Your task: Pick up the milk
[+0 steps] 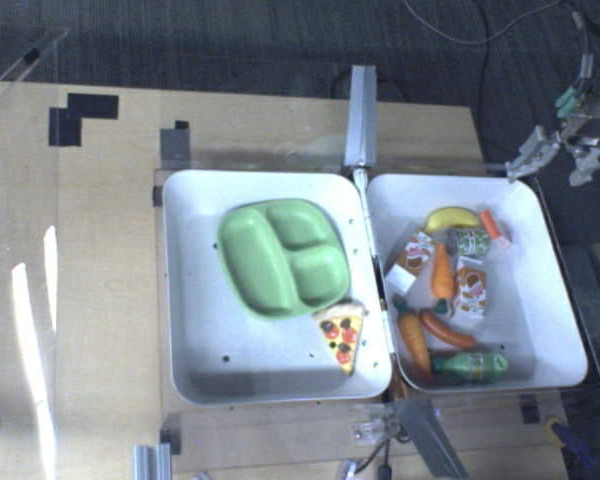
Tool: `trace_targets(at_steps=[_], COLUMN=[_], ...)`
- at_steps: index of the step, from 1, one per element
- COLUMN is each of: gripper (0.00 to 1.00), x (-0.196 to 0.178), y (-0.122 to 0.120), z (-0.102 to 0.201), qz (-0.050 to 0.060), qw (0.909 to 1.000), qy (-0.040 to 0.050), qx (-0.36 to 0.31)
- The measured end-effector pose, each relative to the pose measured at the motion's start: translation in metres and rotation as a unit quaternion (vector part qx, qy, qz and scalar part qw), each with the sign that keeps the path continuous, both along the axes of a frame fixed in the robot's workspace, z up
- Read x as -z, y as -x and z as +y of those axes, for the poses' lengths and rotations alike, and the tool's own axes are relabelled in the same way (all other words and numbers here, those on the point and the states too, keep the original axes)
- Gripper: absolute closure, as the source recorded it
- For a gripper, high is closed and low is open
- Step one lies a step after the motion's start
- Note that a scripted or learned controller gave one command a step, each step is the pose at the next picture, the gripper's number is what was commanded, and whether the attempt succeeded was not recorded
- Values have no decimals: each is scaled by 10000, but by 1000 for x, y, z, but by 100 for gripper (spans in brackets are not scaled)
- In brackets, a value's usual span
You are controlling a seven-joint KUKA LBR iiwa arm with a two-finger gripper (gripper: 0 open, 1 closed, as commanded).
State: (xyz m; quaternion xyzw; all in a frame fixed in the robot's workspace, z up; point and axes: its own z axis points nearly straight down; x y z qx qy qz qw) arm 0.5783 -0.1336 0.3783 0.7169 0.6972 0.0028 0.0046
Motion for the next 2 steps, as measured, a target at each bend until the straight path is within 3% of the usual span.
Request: trace_targets(at_steps=[1, 2], gripper=[0, 0], x=[178, 279], y=[-10, 20], z=[-2, -28], qz=[36, 10], qw=[9996, 9993], qy=[-9, -1], qx=[-269, -366])
